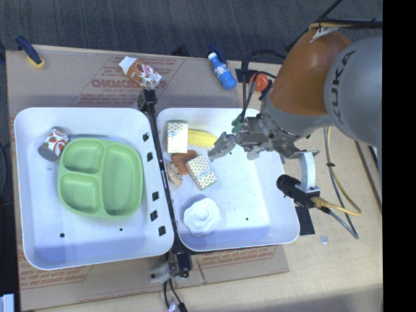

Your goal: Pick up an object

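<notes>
Corn cob [201,137], yellow and lying by the far wall of the right bin [250,236], is the thing nearest the gripper [223,145]; whether the jaws are apart I cannot tell. It looks light, stiff and ridged, best taken across its middle. Two patterned packets [177,136] [201,172] crowd its left; a white bottle [201,216] stands nearer the front.

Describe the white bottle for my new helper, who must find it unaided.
Start at the right bin, the one under the arm. Look to its near left corner, beside the divider between the bins. The bottle is alone there, plain white and rounded, while the objects farther up are patterned boxes and yellow corn.
</notes>
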You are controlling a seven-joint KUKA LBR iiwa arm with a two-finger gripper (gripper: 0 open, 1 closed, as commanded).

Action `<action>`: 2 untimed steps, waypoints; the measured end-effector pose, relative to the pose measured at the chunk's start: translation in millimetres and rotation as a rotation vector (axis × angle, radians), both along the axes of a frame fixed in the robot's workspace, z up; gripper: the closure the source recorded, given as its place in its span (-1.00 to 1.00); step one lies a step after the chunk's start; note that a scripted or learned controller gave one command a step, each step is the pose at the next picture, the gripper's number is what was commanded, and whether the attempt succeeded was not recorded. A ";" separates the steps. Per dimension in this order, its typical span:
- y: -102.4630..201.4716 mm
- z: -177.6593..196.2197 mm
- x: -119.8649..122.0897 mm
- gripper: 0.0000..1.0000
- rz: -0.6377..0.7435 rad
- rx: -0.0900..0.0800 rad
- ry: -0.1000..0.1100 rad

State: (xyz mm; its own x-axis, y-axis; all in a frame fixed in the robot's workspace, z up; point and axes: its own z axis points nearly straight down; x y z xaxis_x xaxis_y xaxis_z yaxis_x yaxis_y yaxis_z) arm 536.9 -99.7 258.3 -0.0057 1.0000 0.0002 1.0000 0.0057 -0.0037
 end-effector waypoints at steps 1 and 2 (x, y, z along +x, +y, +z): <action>-9.3 -114.1 -54.0 -1.00 0.001 0.001 0.003; 5.7 -123.5 20.3 -1.00 0.002 0.000 0.000</action>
State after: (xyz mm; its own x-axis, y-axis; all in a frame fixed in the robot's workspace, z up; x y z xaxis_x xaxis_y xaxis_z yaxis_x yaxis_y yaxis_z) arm 557.2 -94.0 134.8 -0.0079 1.0000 -0.0003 1.0000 0.0079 -0.0033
